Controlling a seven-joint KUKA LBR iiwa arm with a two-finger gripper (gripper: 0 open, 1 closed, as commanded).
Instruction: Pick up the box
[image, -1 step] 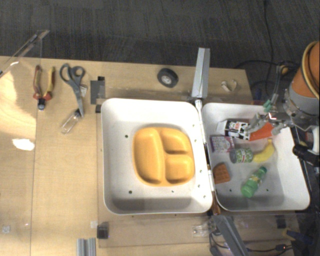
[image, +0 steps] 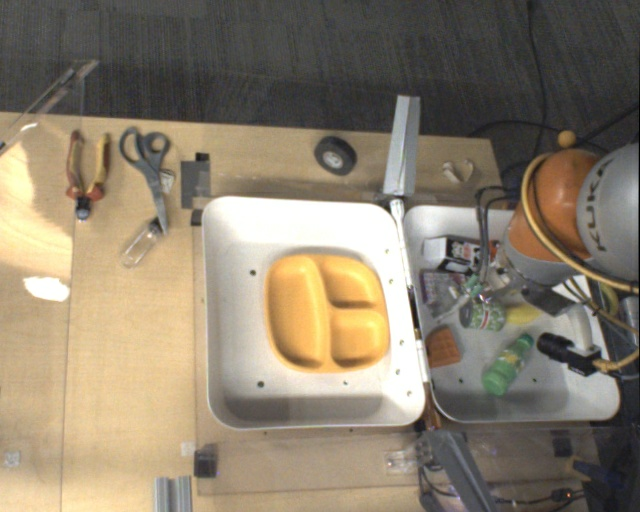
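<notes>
Green plastic bottle (image: 507, 364) below my gripper (image: 484, 290) | jaws' state unclear | step: reaching | next: centre over small black-and-white box (image: 452, 249), just up-left.

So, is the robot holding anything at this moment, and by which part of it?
It cannot be told. The gripper is low in the right bin among the clutter, beside a can, but the wrist hides its tip.

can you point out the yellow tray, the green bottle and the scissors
yellow tray (image: 326, 308), camera view, on its long left compartment
green bottle (image: 508, 364), camera view, mid-body
scissors (image: 152, 172), camera view, near the pivot below the handles
</notes>
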